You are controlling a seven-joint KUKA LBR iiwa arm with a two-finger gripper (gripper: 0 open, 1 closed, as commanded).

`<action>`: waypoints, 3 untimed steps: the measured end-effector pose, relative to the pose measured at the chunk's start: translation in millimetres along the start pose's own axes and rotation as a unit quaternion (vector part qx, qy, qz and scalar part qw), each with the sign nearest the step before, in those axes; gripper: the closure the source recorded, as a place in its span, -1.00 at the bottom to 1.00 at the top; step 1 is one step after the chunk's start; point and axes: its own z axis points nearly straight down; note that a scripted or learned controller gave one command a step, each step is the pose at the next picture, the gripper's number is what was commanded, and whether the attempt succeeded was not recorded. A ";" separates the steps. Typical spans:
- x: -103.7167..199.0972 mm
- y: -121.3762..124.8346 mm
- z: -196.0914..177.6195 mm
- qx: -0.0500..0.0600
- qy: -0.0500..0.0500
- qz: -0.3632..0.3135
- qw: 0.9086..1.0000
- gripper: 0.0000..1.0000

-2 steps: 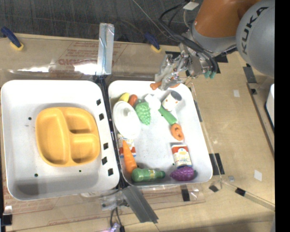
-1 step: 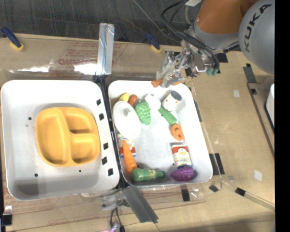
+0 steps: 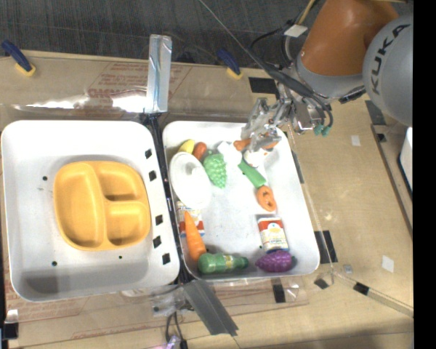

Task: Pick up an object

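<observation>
Camera view from above — gripper point(image 3: 261, 133) hanging over the far right corner of the right bin point(image 3: 298, 187).

Its metal fingers blur into cables and the bin's white floor, so how far open they are cannot be told, nor whether anything is between them. Closest beneath it lie a small orange piece point(image 3: 241, 145) and a green stick-shaped toy point(image 3: 251, 173) — both just below and left of the fingertips. Green grapes point(image 3: 216, 170) and a white bowl point(image 3: 190, 181) sit further left; an orange carrot piece point(image 3: 266, 198) lies nearer the camera. Along the near wall rest a small jar point(image 3: 273, 234), purple grapes point(image 3: 275, 261), a green bottle point(image 3: 221, 263) and a carrot point(image 3: 194, 240). A yellow divided tray point(image 3: 102, 203) fills the left bin point(image 3: 22, 195).
</observation>
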 end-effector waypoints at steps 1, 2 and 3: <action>-17.3 -3.1 -22.6 0.000 -0.002 0.132 0.991 1.00; 13.6 61.8 39.6 -0.001 0.001 0.104 0.995 1.00; 23.9 91.8 4.6 0.000 -0.002 0.176 0.984 1.00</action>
